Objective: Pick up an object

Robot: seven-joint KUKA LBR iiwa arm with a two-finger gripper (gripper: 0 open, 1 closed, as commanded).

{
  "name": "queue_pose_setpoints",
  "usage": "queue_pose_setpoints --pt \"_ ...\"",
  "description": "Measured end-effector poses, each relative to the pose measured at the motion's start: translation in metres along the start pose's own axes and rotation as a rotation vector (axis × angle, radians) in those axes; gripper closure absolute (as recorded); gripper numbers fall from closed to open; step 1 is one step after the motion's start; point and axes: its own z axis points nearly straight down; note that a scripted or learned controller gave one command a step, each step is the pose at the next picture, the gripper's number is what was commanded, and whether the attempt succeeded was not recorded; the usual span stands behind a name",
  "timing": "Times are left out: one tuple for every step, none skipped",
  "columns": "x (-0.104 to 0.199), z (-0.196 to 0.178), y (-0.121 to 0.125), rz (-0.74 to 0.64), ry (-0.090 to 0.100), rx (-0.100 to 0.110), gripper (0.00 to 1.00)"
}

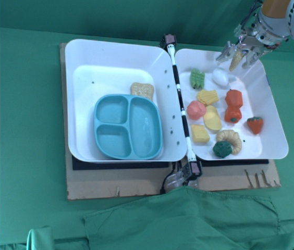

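My hand (239, 53) hangs over the far edge of the right bin (274, 116), fingers closed on a small yellowish corn cob (235, 59) that points downward between them, lifted clear of the bin floor. Just below it in the bin lies a white rounded piece (220, 77), with a green ridged piece (197, 79) to its left. Nearer the middle sit a yellow ridged piece (207, 96), a pink-red rounded fruit (196, 110), a pale yellow piece (212, 120) and a yellow block (199, 134). An orange-red pepper-like piece (233, 105) stands right of these, and a strawberry (255, 124) lies near the right wall. At the near edge a croissant (230, 139) curls beside a dark green broccoli (222, 149), the two touching. The left bin (84, 56) holds a blue divided tray (128, 127) with three compartments, and a tan waffle-like square (142, 90) rests just beyond the tray's far edge. Both bins sit on a cardboard sheet (110, 186) on the green tabletop (27, 139); green cloth (188, 217) is bunched in the foreground.
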Motion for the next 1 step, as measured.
queue_pose_setpoints --pt "-0.0001 0.0166 -0.0001 0.000 0.000 0.000 0.00"
